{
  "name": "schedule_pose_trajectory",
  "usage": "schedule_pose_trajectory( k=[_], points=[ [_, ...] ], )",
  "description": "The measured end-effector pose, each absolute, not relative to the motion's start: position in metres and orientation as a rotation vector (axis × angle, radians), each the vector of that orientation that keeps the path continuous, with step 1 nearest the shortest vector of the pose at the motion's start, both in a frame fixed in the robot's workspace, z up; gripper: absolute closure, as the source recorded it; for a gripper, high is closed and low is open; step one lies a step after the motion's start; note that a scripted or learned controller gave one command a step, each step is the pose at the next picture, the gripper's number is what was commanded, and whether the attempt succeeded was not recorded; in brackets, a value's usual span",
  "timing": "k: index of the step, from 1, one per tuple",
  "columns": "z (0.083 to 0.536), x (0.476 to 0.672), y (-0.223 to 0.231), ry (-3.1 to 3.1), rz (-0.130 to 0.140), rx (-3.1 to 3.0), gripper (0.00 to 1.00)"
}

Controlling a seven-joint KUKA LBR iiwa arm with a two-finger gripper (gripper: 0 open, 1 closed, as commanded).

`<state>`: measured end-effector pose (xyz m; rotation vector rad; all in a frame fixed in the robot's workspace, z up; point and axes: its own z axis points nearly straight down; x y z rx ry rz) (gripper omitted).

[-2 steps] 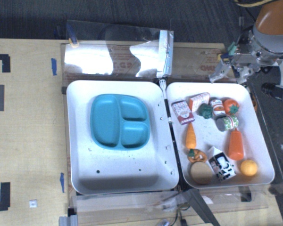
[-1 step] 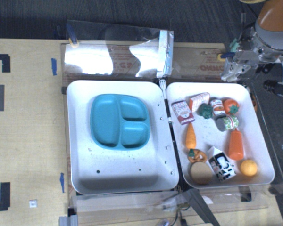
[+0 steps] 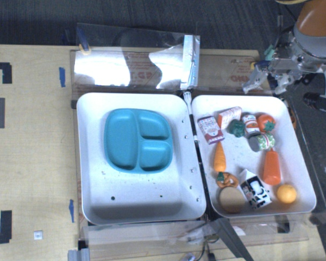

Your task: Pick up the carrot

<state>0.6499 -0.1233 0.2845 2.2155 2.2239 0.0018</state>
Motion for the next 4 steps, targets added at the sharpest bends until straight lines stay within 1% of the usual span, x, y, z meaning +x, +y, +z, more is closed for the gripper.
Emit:
schedule_pose_trajectory(
  k=[1,2,3,4],
  points=[
    [0.182,0.666,-0.054,2.737,-0.003,1.554,0.0],
    [0.126,0.601,-0.104,2.79,-0.004,1.451,0.0],
    [0.185,0.588,-0.074,2.196,0.004,2.243,0.0],
    [0.088,0.524,-0.099,2.23,0.005,2.209,0.0]
  ],
)
